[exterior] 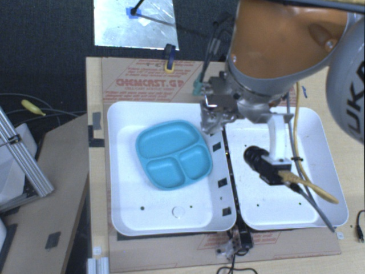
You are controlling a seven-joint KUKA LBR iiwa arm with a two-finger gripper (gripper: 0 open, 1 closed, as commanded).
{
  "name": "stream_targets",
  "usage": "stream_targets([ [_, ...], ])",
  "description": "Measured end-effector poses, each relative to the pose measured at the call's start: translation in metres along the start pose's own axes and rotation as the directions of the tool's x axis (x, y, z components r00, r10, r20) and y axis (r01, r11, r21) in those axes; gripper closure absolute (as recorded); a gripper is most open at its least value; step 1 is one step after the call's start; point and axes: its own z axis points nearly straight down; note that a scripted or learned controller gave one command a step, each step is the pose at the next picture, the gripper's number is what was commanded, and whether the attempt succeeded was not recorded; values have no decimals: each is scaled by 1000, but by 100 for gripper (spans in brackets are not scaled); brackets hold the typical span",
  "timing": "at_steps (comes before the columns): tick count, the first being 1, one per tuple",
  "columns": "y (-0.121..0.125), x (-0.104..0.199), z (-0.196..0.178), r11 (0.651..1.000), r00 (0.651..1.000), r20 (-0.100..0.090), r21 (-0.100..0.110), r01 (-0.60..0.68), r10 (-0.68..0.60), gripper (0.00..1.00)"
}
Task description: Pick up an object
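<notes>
Atop the cardboard-lined bench [149, 77], two white bins [128, 210], blue divided plate [173, 154] in one, end effector [212, 121] grip unreadable.

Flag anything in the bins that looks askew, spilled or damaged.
The blue divided plate sits in the left bin turned at a slant to the bin's walls, not square with them. Nothing looks spilled or broken.

Your grey arm with the orange band [285, 33] enters from upper right, looming large close to the camera. Its wrist [251, 99] angles down, and the metal end effector [212, 119] points downward at its lower left.
</notes>
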Motion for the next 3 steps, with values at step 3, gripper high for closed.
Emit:
stream_targets([
  [3,1,5,-80,1000,1000,-3,-8,0,0,100],
])
